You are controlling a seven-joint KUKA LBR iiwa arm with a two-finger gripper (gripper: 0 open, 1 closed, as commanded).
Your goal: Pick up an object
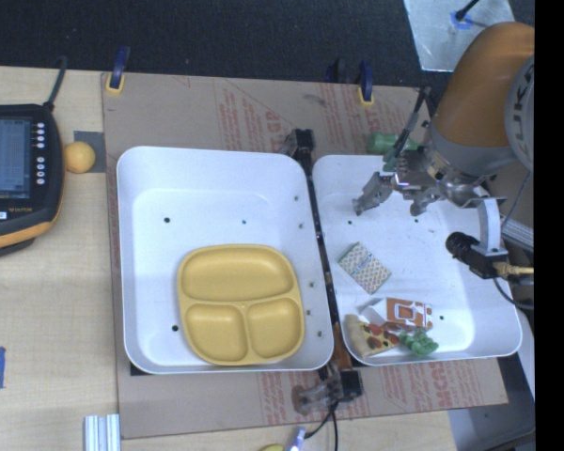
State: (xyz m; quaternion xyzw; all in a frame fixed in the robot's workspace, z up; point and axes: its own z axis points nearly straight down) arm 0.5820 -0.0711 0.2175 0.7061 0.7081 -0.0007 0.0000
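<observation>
My gripper point(392, 199) hangs over the far part of the right bin point(470, 332), its two fingers spread apart with nothing between them. Below it on the bin floor lies a small patterned packet point(364, 267). At the bin's near edge sits a cluster of small items: an orange and white box point(408, 312), a green piece point(419, 345) and a pale food-like toy point(368, 336). The left bin point(160, 191) carries a yellow divided plate point(240, 303) in its near half.
A tablet-like pendant point(14, 178) lies at the left on the bench, with an orange ball point(79, 156) beside it. A green thing point(384, 143) sits just beyond the right bin's far rim. Clamps hold the cardboard underlay at the back edge.
</observation>
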